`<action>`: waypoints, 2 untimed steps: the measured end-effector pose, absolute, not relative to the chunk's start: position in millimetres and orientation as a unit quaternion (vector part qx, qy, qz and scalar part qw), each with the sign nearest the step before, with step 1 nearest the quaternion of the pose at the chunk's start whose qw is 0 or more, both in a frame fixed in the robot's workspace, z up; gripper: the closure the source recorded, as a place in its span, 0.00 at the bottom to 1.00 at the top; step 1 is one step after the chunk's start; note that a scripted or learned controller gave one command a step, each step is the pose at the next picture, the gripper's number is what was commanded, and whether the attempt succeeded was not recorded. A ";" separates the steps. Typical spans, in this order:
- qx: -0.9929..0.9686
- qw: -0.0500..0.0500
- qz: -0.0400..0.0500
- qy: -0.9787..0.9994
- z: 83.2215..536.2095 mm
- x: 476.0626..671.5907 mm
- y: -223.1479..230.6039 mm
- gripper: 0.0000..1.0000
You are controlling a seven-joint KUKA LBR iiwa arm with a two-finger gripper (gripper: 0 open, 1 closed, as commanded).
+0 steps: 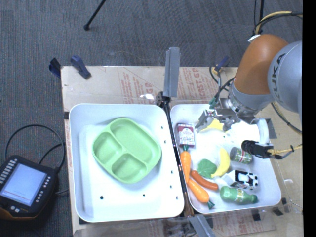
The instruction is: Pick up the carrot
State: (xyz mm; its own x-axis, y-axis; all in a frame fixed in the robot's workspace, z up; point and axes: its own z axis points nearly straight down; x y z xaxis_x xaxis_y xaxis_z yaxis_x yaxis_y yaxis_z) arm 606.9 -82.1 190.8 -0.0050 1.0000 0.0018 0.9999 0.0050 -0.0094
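Two carrots lie in the right bin [269, 181]. One carrot [185, 162] stands lengthwise near the bin's left wall, below a red packet [185, 134]. The other carrot [198, 191] lies slanted near the front left corner, its green end toward the front. My gripper [215, 122] hangs over the back of the right bin, up and to the right of both carrots and apart from them. Its fingers [202, 123] are spread open, and a small yellow piece [216, 126] shows on the bin floor between them.
A red-orange sausage-shaped toy [204, 180], a green vegetable [207, 168] and a banana [223, 162] crowd the carrots. A can [241, 155], a cow-patterned item [246, 179] and a green bottle [238, 196] sit further right. The left bin [79, 191] holds a green divided plate [127, 149].
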 end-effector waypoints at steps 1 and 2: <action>-0.629 0.003 0.002 -0.777 262.5 554.2 -122.4 0.00; -0.654 0.005 0.002 -0.756 218.3 475.9 -148.6 0.00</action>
